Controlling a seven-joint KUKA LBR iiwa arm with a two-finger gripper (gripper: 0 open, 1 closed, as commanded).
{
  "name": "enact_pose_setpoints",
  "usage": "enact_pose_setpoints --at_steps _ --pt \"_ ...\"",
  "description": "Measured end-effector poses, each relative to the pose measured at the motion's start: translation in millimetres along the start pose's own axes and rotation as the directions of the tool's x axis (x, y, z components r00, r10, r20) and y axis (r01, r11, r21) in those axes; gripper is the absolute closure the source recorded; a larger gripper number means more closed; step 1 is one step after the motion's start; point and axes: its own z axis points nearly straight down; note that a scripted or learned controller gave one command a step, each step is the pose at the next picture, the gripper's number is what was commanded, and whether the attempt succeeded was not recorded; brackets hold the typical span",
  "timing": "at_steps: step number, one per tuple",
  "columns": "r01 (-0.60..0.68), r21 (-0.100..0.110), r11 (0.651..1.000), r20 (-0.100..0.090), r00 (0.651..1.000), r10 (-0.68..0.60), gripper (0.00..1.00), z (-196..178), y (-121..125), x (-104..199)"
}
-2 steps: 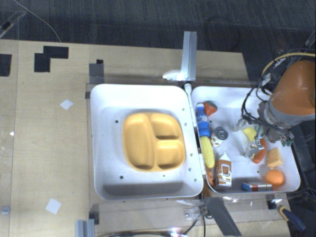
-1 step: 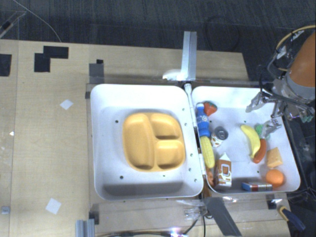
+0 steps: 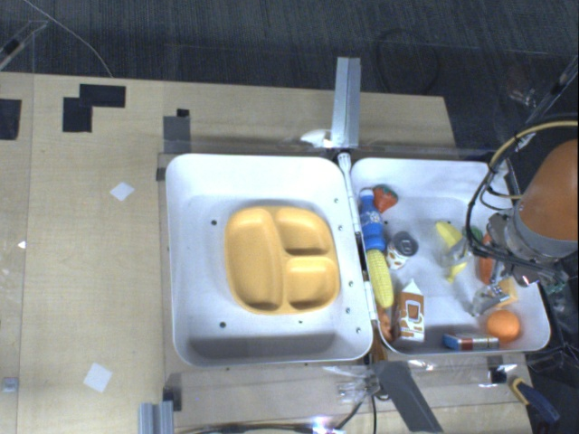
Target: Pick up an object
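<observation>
An orange ball lies in the near right corner of the right bin, just under the gripper, whose fingers blur into the clutter there, while the arm is cut off at the edge.

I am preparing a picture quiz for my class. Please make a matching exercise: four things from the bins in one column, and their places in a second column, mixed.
Things:
1. yellow tray
2. orange
3. strawberry
4. carton

Places:
A. right bin, far left corner
B. left bin, middle
C. right bin, near edge, left part
D. right bin, near right corner

Pairs: 1-B, 2-D, 3-A, 4-C
</observation>
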Motion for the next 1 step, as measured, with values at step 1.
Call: enact_pose_setpoints --at_steps 1 --pt "-0.414 0.0 0.91 -0.001 0.91 0.414 0.0 1.6 -17.5 -54.3"
